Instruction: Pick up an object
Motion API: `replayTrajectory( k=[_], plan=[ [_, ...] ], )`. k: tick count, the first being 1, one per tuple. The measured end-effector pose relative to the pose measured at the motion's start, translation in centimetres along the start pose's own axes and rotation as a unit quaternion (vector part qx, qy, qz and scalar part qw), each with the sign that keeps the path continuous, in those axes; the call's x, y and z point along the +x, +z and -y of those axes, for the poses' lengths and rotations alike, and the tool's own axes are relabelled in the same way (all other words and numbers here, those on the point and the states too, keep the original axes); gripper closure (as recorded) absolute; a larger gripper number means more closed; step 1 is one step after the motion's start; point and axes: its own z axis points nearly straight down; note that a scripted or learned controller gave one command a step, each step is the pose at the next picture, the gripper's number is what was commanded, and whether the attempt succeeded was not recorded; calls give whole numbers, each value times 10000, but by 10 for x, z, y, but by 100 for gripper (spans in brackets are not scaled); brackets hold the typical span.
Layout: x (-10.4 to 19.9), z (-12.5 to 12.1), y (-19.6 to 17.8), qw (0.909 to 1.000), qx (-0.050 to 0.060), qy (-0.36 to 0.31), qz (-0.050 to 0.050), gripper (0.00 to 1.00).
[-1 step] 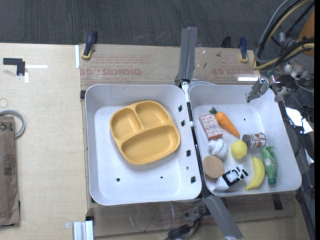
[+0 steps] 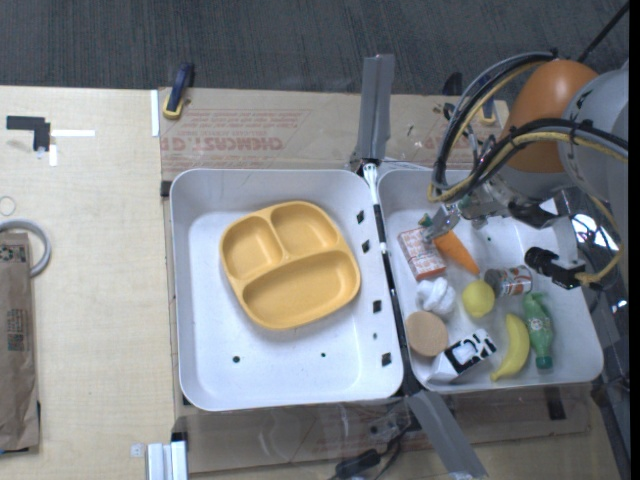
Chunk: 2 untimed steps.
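Carrot (image 2: 459, 253) upper middle of right bin (image 2: 590, 353), green end under tool (image 2: 447, 218); tool state: cannot tell. Red box (image 2: 421, 253) just left of carrot. Lemon (image 2: 478, 298), banana (image 2: 514, 346), green bottle (image 2: 539, 331) lower right. Yellow plate (image 2: 290, 264) in left bin (image 2: 190, 298)

The pale wooden counter (image 2: 90, 268) carried two shallow white plastic bins (image 2: 200, 368), side by side. A flattened brown cardboard sheet (image 2: 260, 128) lay behind them.
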Motion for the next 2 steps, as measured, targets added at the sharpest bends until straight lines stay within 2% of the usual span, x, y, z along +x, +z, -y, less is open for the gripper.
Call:
replayTrajectory(
  k=[1,2],
  plan=[
    [-1,-1,-10,10000,-16,18,-1,100],
    [-1,-27,-143,9998,37,-194,-10,100]
  ],
)
